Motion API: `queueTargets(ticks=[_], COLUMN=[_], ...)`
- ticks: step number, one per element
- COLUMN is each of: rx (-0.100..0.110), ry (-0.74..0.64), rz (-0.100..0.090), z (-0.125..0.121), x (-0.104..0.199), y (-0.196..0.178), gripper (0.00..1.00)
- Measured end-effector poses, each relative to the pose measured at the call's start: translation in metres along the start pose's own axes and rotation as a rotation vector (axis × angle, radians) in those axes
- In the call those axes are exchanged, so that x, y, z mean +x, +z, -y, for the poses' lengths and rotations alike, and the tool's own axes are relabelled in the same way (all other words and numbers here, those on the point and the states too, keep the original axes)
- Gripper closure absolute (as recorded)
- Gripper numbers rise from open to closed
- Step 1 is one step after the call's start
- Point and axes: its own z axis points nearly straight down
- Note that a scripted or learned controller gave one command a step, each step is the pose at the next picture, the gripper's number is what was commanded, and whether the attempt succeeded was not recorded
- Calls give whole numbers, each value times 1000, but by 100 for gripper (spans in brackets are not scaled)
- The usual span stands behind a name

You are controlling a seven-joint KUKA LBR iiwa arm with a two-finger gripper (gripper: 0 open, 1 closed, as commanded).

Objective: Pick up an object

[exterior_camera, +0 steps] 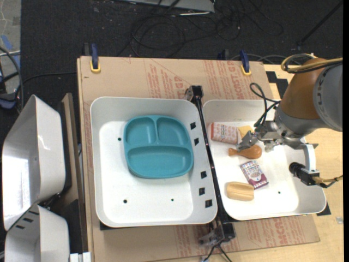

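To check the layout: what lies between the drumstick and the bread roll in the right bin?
In the camera view, a small purple packet lies between the drumstick and the bread roll.

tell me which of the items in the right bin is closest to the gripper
The brown drumstick-shaped piece: it lies right under the gripper. The red-and-white packet, the purple packet and the tan bread-like piece all lie farther off.

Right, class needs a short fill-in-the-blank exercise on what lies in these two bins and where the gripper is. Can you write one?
1. The teal divided plate lies in the ___ bin.
2. The divided plate has ___ compartments.
3. The gripper is over the ___ bin, by the toy drumstick.
4. The purple packet lies between the drumstick and the tan ___.

Missing words: left; three; right; bread roll
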Motion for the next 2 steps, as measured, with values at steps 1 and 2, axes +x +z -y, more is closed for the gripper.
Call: queueTargets(ticks=[1, 2], rx=[-6, -14], ry=[-2, 0], rz=[-1, 3], z=[-2, -4], x=[1, -1], y=[6, -6], gripper=[0, 100])
